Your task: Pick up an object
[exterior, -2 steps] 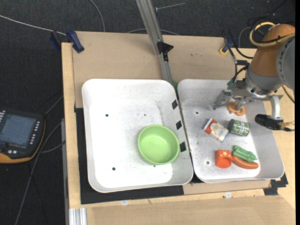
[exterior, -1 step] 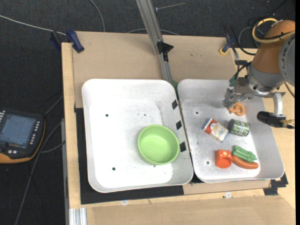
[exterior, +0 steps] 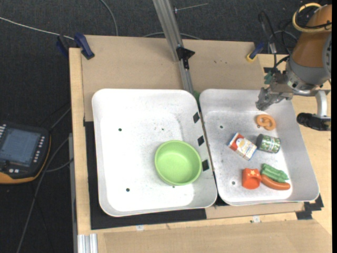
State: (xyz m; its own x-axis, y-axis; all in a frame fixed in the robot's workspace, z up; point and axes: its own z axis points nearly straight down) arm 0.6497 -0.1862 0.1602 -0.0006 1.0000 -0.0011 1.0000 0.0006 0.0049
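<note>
My gripper hangs over the far right part of the right bin, just above and to the left of an orange pretzel-shaped piece. Nothing shows between its fingers. Nearer the front lie a small red and white carton, a dark green can on its side, an orange-red cup and a green and orange vegetable toy. A lime green bowl sits in the left bin, close to its right wall.
A slanted metal pole crosses the bench behind the bins. Blue clamps hold the far bench corners. A pendant with a screen lies on the floor to the left.
</note>
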